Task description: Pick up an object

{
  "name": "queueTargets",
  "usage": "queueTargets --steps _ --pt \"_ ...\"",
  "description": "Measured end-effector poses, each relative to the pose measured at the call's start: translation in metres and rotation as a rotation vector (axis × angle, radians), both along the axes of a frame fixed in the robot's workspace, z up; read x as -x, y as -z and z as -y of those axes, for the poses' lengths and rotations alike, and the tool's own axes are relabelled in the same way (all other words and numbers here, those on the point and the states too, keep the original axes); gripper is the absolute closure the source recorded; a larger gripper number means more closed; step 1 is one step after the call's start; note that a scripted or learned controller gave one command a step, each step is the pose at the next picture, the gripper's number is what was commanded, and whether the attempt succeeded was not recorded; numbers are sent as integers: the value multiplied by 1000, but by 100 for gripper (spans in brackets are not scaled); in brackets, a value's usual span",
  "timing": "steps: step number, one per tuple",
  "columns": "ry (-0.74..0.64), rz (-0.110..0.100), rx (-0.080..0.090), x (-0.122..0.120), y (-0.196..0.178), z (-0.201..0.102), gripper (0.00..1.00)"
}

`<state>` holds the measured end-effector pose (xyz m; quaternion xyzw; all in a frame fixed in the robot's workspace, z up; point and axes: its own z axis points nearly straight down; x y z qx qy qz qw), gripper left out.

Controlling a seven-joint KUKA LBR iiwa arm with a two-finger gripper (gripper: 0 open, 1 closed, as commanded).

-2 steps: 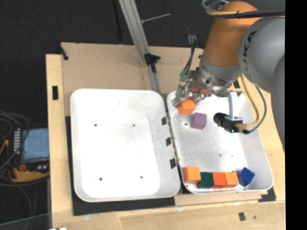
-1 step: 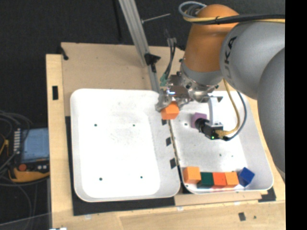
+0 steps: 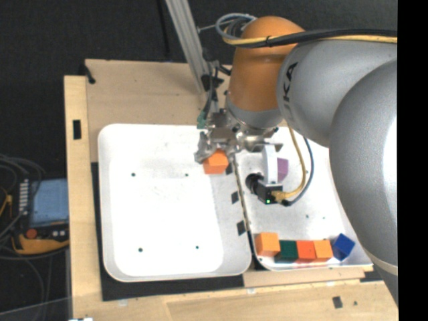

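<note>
Nearest you, a row of small coloured cubes lines the right white plastic bin's near edge. Further back, the hand pinches a small orange cube over the left white bin's right rim. It looks light and rigid; grip opposite flat faces. The tan worktop is uncluttered.

Even overhead light, white bins glaring slightly (surroundings dark), image soft and grainy.
</note>
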<state>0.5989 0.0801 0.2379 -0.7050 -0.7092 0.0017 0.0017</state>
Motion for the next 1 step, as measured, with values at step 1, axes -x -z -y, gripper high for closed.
queueTargets --steps 1 --pt "5 2 -2 0 -1 2 0"
